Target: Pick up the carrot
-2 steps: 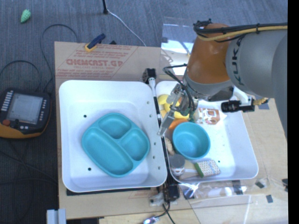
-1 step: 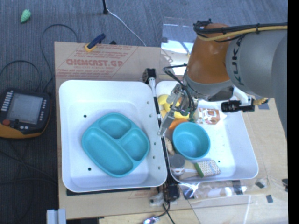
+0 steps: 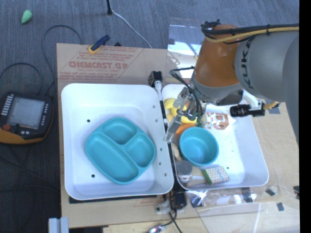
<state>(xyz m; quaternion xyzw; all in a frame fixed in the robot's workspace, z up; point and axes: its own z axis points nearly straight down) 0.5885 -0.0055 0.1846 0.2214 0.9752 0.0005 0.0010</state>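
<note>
The carrot (image 3: 182, 128) shows as an orange piece in the right bin (image 3: 252, 149), near that bin's left wall and just above the blue bowl (image 3: 198, 146). My gripper (image 3: 178, 121) hangs low over the same spot, its metal tip slanting down to the left and overlapping the carrot's left end. The gripper body hides part of the carrot. I cannot see whether the carrot is held.
A yellow item (image 3: 169, 107) lies just behind the carrot. The right bin also holds a printed packet (image 3: 217, 121), a speckled block with a green strip (image 3: 215, 174) and a grey object (image 3: 183, 168). A teal divided plate (image 3: 120, 149) sits in the left bin (image 3: 77, 106).
</note>
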